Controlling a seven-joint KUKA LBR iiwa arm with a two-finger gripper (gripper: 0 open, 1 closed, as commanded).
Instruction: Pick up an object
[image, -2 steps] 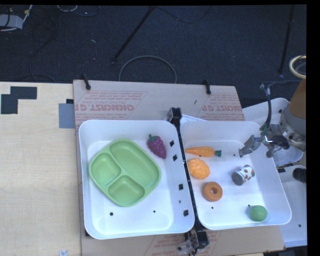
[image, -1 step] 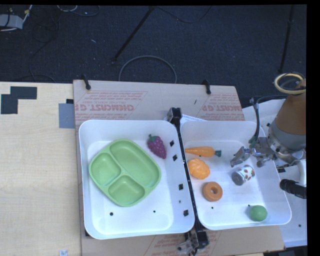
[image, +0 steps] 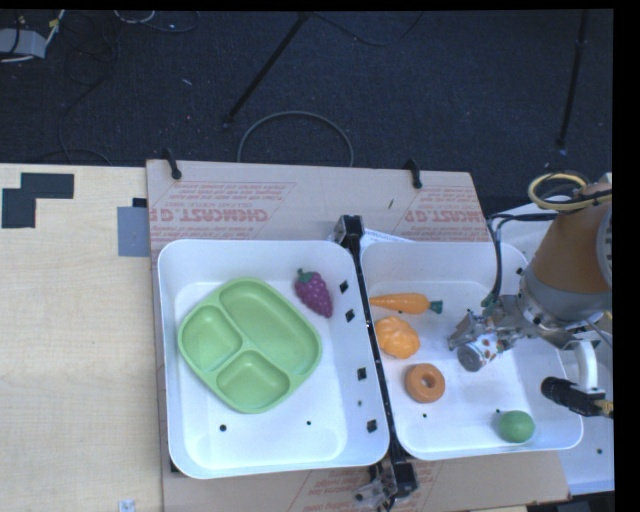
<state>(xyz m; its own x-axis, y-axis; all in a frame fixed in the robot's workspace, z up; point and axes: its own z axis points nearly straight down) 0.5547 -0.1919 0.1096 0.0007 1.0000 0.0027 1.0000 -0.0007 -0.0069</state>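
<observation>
Gripper (image: 468, 342) sits low over the right bin (image: 455, 440), pointing left, just right of the bin's middle. Can't tell whether its fingers are spread or closed; too small and cluttered to read. Nothing visibly between them.

Nearest objects: orange fruit (image: 397, 337) to its left, near but apart; donut (image: 425, 382) just to the near-left, also apart. Carrot (image: 402, 302) lies on the far-left side of the same bin, its green end pointing right. Lime (image: 515, 426) rests in the near-right corner, well apart from the gripper.

Arm (image: 565, 260) enters from the right, orange band above the wrist.

Left bin (image: 200, 440): green divided plate (image: 249, 344) in the middle, purple grapes (image: 313, 291) just off its far-right edge.
</observation>
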